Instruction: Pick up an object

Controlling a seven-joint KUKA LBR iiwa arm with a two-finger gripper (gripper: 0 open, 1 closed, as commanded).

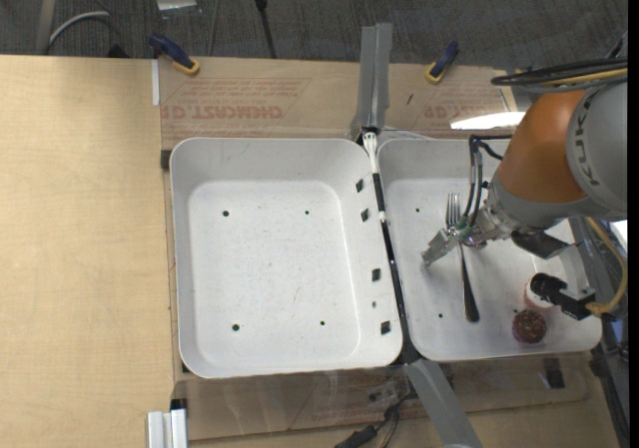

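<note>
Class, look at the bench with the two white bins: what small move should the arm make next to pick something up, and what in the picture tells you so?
Probably lower a little and close on the fork. The gripper sits right over the fork's upper handle in the right bin, just below the prongs, and the fork looks flat on the bin floor, not lifted. The small dark red object lies farther away.

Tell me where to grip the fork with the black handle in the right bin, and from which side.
Grip the fork with the black handle at mid-handle, coming straight down from above. It lies flat on the right white bin floor, tines toward the far wall, so the fingers should straddle its narrow width. The gripper sits over its metal neck.
</note>
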